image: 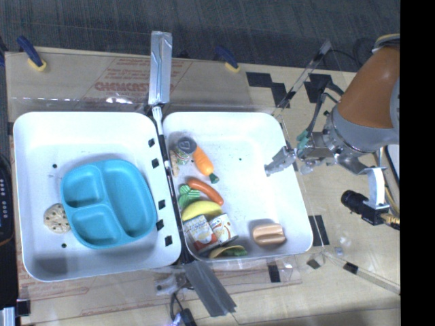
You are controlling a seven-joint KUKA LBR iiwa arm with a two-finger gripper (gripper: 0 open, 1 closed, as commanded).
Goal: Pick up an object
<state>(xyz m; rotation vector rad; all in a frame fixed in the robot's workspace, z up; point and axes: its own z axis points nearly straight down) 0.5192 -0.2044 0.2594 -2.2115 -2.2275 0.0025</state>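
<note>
The right bin [238, 131] holds a cluster of toy food along its left wall: an orange carrot [202, 161], a small round tin [184, 145], a red-orange sausage [206, 191], a yellow banana [201, 210] and a labelled can [208, 229]. A tan bread roll [268, 233] lies alone near the bin's front right corner. My gripper [280, 162] hangs over the bin's right rim, well right of the carrot and above the roll. Nothing shows in it.
In the left bin [34, 134] lie a blue divided plate [107, 202] and a cookie [57, 217] by its left edge. A metal clamp bar [160, 70] stands behind the divider between the bins. Cables and a black fitting [363, 206] sit right of the bins.
</note>
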